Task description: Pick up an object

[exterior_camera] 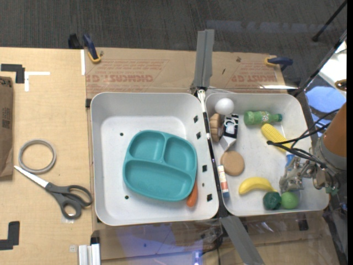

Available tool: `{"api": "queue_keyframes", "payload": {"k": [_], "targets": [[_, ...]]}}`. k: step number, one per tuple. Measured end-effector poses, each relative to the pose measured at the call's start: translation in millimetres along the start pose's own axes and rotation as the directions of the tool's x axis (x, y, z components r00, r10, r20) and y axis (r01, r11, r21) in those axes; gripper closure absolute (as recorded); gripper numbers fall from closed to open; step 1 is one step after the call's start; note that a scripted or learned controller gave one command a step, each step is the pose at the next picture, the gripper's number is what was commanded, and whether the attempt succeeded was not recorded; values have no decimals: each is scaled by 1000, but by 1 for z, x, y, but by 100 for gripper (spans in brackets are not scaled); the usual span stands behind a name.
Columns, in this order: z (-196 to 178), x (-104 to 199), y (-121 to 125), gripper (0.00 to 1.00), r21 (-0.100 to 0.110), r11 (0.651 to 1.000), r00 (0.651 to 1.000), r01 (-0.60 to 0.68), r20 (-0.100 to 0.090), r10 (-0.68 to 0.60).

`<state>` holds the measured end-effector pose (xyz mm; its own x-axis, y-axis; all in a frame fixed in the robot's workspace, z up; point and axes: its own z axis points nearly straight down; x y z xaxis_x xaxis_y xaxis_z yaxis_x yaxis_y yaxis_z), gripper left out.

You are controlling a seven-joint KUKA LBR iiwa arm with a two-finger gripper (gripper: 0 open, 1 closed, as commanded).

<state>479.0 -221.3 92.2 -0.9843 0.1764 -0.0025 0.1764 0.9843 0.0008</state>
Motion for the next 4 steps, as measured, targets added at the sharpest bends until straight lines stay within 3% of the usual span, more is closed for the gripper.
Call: {"api": "queue_keyframes", "payload": {"k": [1, 3, 4], "targets": [[0, 0, 0, 0, 0, 990, 990, 142, 2, -142], [-1, -2, 1, 0, 2, 974, 974, 227, 3, -227], [-7, -94, 18, 0, 0, 984, 984, 178, 3, -178]]}}
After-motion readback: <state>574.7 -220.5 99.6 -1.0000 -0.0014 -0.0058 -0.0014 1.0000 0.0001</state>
